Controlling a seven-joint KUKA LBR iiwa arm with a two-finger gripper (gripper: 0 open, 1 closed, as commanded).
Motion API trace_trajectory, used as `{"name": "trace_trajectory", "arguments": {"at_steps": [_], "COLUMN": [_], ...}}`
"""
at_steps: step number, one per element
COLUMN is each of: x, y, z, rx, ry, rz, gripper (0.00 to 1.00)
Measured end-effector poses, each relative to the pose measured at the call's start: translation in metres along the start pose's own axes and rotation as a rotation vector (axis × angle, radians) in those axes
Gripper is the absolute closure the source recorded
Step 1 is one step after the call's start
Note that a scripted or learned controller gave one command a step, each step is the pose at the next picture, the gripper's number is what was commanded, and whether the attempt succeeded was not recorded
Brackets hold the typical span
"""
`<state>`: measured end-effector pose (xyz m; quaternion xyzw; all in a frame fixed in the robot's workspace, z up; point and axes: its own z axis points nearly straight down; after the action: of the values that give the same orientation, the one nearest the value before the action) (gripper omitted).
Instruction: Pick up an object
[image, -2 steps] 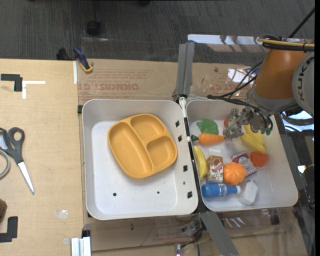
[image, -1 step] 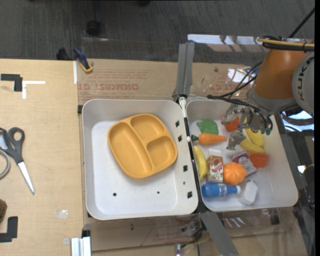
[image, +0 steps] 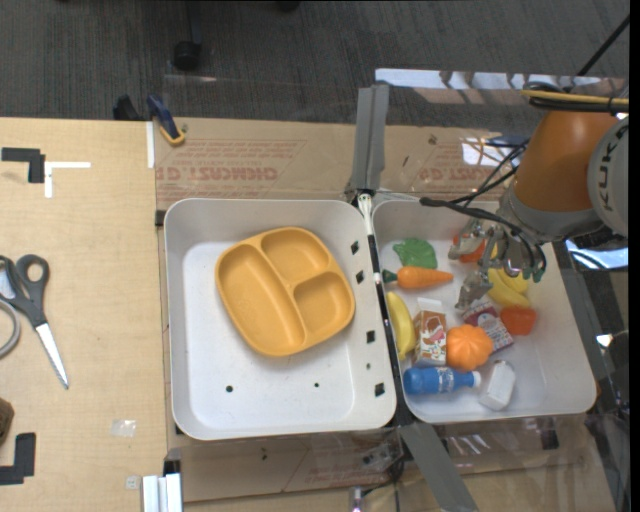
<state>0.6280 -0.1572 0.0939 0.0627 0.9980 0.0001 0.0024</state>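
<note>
Over the right bin (image: 575, 395), the gripper (image: 490, 268) hovers among toy food near a yellow piece (image: 510, 285); its grip state cannot be told. Nothing looks lifted yet, so picking remains.

I see a light wood bench (image: 80, 300) on the left — scissors (image: 35, 310) lying near its edge, black brackets (image: 25, 160) at the corners. Brown cardboard (image: 260, 160) runs behind the bins — dark grey carpet floor (image: 250, 50) beyond it.
</note>
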Motion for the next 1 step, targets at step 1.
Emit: {"name": "trace_trajectory", "arguments": {"at_steps": [1], "x": [-0.002], "y": [0.0008], "z": [-0.0112], "rx": [0.002], "ry": [-0.007], "rz": [-0.003], "gripper": [1.0]}}
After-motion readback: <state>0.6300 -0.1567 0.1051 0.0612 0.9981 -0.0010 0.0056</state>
